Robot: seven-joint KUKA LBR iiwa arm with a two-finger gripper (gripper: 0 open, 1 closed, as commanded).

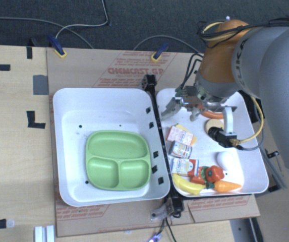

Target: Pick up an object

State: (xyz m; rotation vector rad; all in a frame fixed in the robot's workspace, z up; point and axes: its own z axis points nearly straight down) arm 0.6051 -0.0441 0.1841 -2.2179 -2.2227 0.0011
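My gripper (181,111) hangs over the back part of the right bin (252,158), open, with nothing between its spread fingers. Just below it lie three small cartons: one yellow and white (180,134), one white (180,149) and one with red print (185,166). A yellow banana (187,186), a red tomato-like piece (213,174) and an orange carrot (228,186) lie at the bin's front. An orange item (213,114) peeks out under the wrist. A white object (230,160) rests near the right wall.
The left bin (68,110) holds a green divided plate (118,159). The arm's grey and orange body (235,59) covers the right bin's back right corner. A black cable fitting (220,136) hangs over the bin's middle. Clamps (150,82) join the bins.
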